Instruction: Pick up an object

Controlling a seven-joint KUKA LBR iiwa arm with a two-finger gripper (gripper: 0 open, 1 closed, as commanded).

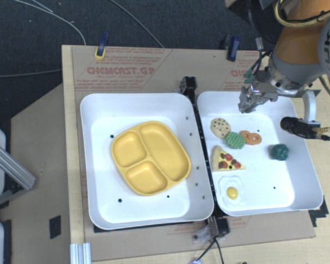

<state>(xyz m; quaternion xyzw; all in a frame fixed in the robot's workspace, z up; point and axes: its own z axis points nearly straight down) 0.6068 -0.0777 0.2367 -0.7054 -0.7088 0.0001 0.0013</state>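
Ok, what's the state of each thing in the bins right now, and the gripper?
gripper: above the right bin's far edge, nothing seen in it
yellow tray: flat in left bin, compartments bare
cookie: lying flat
green waffle piece: touching the donut
donut: lying flat
pizza slice: lying flat
fried egg: lying flat
dark green lump: alone, apart from the others

arm (297, 43): grey body | orange band above wrist | gripper (252, 104): grey metal, cables

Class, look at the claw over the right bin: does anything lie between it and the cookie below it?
Nothing visible does. The claw hangs over the right bin's far corner, and bare white floor separates it from the cookie. The green waffle and donut lie beyond the cookie.
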